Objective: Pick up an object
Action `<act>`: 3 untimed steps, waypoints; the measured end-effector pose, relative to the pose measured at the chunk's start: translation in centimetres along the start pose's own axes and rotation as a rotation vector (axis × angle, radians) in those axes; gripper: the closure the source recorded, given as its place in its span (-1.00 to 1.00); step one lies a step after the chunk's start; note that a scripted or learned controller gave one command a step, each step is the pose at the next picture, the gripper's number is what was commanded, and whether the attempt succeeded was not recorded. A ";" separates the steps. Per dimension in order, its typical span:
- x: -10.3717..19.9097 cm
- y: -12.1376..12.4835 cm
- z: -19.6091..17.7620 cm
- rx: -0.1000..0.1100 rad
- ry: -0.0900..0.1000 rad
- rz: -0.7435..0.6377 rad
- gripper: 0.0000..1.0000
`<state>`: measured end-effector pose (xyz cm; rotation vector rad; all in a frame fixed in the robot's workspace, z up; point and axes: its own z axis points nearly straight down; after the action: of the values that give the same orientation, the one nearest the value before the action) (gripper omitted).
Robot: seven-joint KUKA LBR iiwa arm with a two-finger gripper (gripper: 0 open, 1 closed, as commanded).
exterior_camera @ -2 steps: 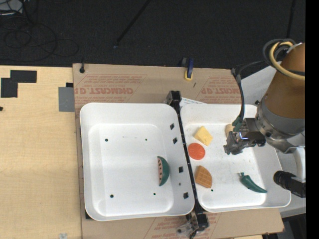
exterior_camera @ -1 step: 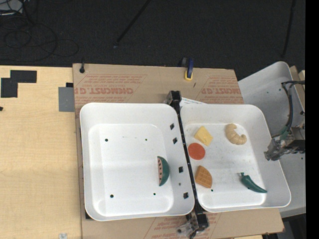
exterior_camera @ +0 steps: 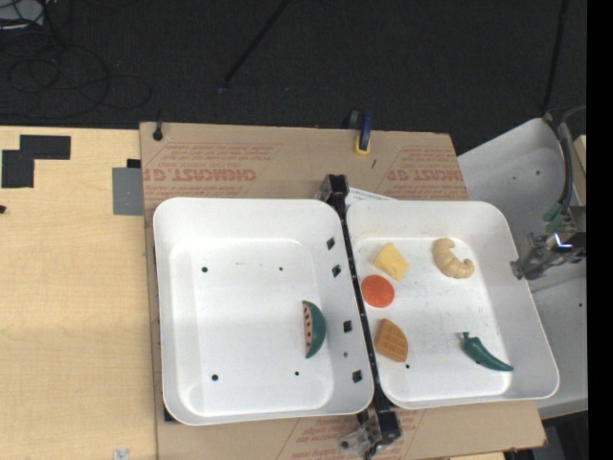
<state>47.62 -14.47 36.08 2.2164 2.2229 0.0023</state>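
Observation:
The right bin (exterior_camera: 517, 257) holds a yellow cheese wedge (exterior_camera: 390, 262), a tan croissant (exterior_camera: 452, 258), an orange-red disc (exterior_camera: 377, 291), a brown toast-like piece (exterior_camera: 391, 340) and a green pepper (exterior_camera: 484, 353). A watermelon slice (exterior_camera: 312, 329) lies in the left bin (exterior_camera: 192, 228), near its right wall. My gripper (exterior_camera: 534, 260) sits just outside the right bin's right rim, partly cut off by the edge of the view. It is apart from all the objects; the croissant is the closest one, to its left.
A black divider with clips (exterior_camera: 347, 286) runs between the two bins. The bins rest on a cardboard sheet (exterior_camera: 249, 166) held by a blue-and-yellow clamp (exterior_camera: 362, 132). A grey plate (exterior_camera: 517, 166) lies at the right; cables lie on the dark floor behind.

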 end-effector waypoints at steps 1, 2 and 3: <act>9.6 0.0 3.1 0.008 0.003 -0.004 1.00; 15.3 0.0 -0.7 0.003 0.002 -0.003 1.00; 21.4 0.0 0.7 0.009 0.000 0.000 1.00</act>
<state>47.54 6.89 35.41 2.2208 2.2276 -0.0066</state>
